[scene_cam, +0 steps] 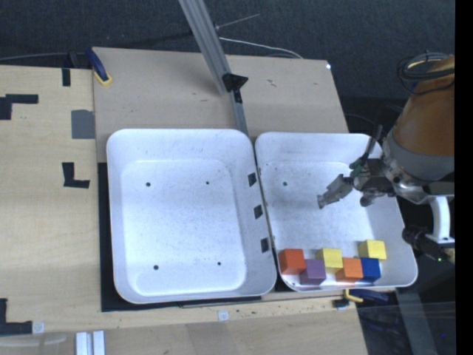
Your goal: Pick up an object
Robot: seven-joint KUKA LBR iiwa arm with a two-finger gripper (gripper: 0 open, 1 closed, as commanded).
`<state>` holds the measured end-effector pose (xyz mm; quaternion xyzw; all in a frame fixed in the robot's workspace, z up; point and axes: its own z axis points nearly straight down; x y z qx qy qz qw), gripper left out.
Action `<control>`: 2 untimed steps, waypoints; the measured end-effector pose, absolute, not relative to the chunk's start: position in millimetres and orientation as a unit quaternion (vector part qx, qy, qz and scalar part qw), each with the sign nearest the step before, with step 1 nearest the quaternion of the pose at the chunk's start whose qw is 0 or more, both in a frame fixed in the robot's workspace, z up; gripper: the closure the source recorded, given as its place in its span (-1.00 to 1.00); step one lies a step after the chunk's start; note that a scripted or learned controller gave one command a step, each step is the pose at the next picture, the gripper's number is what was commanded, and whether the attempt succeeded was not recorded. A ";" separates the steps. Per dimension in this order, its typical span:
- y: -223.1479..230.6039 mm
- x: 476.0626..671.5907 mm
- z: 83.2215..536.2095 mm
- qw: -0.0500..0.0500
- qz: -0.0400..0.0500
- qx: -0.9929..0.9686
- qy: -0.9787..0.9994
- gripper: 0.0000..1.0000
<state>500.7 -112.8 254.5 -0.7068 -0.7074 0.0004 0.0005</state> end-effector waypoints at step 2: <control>-90.8 582.0 297.4 -0.003 -0.002 -0.705 -0.709 -1.00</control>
